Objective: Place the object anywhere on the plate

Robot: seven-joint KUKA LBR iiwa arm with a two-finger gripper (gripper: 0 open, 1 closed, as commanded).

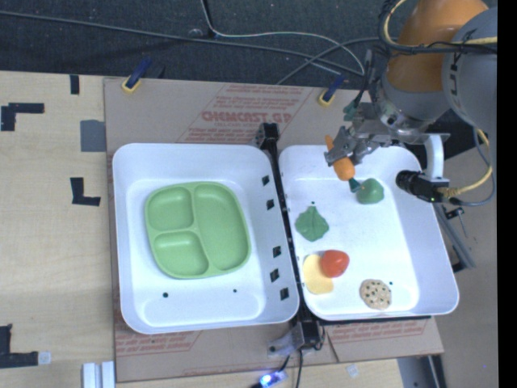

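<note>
Surface (73,136): light wood with a cardboard sheet on it, carrying two shallow white bins side by side.
Left bin (129,241): holds the green plate (196,229), a three-part dish lying flat near its middle.
Right bin (404,241): holds loose toy food, namely a green leafy piece (312,223), a green lump (371,191), a red and yellow item (325,268) and a cookie (375,293).
Arm (436,47): reaches in from the right over the right bin's far edge.
Pincer (349,153): above the right bin's upper left corner, pinching a small orange object (345,168) at its tips.
Key relation: the plate lies to the left of the pincer and nearer the camera, across the wall between the bins.
Object: small, rounded, bright orange, hanging just below the fingertips above the bin floor.
</note>
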